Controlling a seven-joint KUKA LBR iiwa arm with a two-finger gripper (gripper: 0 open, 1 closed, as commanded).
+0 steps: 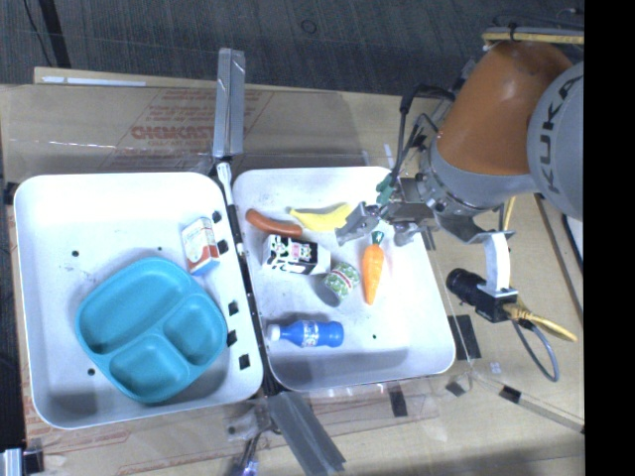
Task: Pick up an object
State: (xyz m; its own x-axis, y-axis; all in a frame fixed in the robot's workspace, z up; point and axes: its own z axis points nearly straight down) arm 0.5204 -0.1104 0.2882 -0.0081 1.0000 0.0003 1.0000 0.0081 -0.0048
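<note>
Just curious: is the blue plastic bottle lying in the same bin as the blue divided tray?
No, the blue plastic bottle lies in the right white bin.

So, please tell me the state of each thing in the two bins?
blue tray: flat, upright, left bin
small carton: tilted, beside tray
bottle: lying down
milk carton: lying down
carrot: lying, free
banana: lying
sausage: lying
gripper: low over right bin

Blue divided plate [149,330], orange carrot [372,273], yellow banana [322,216], blue bottle [308,334], black-and-white patterned carton [293,255], white bins [40,266].
</note>
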